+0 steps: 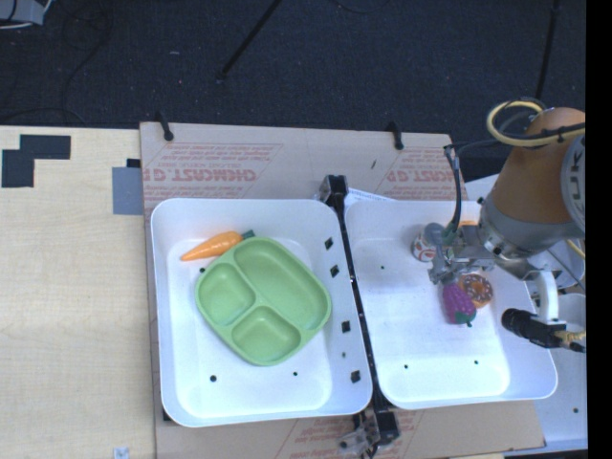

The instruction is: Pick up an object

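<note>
My gripper (446,261) hangs low over the upper right part of the right bin (430,376). Just below it a purple toy fruit (458,302) lies on the bin floor. A round orange-brown piece with speckles (478,288) touches the fruit's right side. A small pale cup-like object (424,249) sits right beside the gripper on its left. I see nothing held in the gripper. The arm's grey and orange wrist (535,194) hides the bin's far right corner.
The left bin (172,390) holds a green divided plate (263,299) and an orange toy carrot (212,246) at its upper left. A black divider (349,295) runs between the bins. Cardboard (249,170) lies under both bins.
</note>
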You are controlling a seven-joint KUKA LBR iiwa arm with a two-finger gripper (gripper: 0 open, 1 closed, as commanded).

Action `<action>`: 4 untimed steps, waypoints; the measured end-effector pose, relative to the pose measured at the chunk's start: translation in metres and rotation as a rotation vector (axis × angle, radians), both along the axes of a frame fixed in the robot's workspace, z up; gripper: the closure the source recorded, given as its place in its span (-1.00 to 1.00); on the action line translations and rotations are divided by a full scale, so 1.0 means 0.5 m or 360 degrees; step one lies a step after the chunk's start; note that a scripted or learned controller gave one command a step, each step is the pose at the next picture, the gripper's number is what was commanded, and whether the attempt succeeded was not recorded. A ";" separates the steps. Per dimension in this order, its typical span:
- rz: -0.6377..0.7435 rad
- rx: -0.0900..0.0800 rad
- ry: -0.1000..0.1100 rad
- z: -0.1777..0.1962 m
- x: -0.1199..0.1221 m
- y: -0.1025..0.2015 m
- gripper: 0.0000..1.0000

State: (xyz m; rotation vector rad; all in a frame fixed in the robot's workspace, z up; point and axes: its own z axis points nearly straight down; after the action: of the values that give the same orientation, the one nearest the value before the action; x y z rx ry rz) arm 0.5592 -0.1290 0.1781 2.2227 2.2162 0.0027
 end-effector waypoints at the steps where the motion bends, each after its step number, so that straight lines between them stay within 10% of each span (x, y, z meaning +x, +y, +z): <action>1: 0.0005 0.0001 0.0003 0.073 0.001 -0.002 1.00; 4: 0.0013 0.0005 0.0009 0.104 -0.064 0.291 1.00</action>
State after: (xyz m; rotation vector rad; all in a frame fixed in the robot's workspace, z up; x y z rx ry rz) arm 0.5272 0.0167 0.2300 2.2183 2.2295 -0.0001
